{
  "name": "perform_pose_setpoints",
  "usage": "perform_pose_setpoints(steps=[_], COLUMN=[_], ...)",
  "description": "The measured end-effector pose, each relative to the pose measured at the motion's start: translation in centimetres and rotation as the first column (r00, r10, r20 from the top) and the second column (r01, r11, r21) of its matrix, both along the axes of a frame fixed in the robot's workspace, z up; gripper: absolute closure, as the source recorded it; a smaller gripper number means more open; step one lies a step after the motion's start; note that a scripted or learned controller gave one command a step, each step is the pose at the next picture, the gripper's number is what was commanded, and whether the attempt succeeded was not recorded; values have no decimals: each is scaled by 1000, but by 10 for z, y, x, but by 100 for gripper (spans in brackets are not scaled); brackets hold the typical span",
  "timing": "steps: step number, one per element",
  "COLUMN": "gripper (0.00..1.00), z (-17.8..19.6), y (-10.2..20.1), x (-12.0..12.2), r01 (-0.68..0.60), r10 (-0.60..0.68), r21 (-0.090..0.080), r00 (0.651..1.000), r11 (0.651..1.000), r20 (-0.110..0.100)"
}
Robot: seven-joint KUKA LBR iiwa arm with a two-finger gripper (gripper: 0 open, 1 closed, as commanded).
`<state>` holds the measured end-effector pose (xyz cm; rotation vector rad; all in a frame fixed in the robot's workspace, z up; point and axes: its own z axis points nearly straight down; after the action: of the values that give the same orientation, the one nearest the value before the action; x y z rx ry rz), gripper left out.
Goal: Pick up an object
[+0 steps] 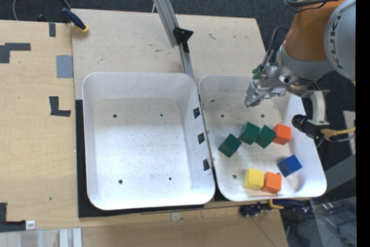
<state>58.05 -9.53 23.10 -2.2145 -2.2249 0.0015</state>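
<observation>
While the tool [252,102] hangs above the right bin [222,87], its grip unreadable, three green blocks [250,132], two orange, one blue and one yellow lie below it.

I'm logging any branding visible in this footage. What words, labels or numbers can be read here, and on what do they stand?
"KU": dark letters running down the grey arm casing at the right edge, cut off by the frame.
The grey and black tape marks on the bench carry no text.
The coloured blocks and both bins show no lettering.
</observation>
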Motion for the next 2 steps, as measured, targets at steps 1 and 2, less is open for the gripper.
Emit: perform_pose_setpoints(steps=[1,2], gripper=[100,100], z=[7,-2], y=[47,96], x=[-19,-39], r01=[-1,-1], r10=[1,1], r21=[1,0], r00=[1000,1000], r11=[1000,1000], r20=[1,-1])
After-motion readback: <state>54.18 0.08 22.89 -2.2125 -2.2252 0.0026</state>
